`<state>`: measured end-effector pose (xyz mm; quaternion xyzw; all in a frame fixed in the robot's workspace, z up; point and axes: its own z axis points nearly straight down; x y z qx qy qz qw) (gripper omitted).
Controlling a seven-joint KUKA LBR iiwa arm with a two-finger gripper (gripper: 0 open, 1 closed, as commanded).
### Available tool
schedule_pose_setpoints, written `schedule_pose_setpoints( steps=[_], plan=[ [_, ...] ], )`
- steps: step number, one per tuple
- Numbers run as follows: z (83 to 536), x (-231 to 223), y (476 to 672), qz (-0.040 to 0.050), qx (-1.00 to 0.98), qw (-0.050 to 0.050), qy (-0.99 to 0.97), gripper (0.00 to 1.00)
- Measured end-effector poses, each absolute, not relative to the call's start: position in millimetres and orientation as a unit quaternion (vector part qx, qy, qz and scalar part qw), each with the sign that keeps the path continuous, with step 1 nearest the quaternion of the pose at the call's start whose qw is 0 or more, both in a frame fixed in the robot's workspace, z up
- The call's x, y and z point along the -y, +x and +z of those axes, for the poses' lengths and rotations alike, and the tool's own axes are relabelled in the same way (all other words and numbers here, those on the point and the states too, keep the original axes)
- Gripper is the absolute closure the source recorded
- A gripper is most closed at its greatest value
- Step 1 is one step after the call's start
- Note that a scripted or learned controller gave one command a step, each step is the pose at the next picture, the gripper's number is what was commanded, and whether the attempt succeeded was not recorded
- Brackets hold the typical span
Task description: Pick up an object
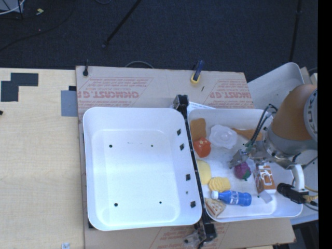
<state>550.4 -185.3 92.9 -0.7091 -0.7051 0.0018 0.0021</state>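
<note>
Purple toy (241,170) sits in the right bin (282,207) just below the fingers (244,156); whether they grip it, I cannot tell.

Pale wooden counter (36,160), with printed cardboard sheet (129,90) laid flat on it; on this sheet, two white bins side by side: left bin (135,123), right bin (282,204).

Both bins, the left bin (98,139) and the right bin (270,209), look like smooth glossy white plastic; the cardboard sheet (129,90) beneath is matt (printed lettering), the desk (36,165) pale wood-look.
</note>
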Motion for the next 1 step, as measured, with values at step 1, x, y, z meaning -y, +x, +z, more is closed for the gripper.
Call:
schedule_pose_setpoints(
  steps=[1],
  plan=[
    [88.6,117.6,648.0,-0.0028,0.71,-0.002,-0.705,0.0]
  ],
)
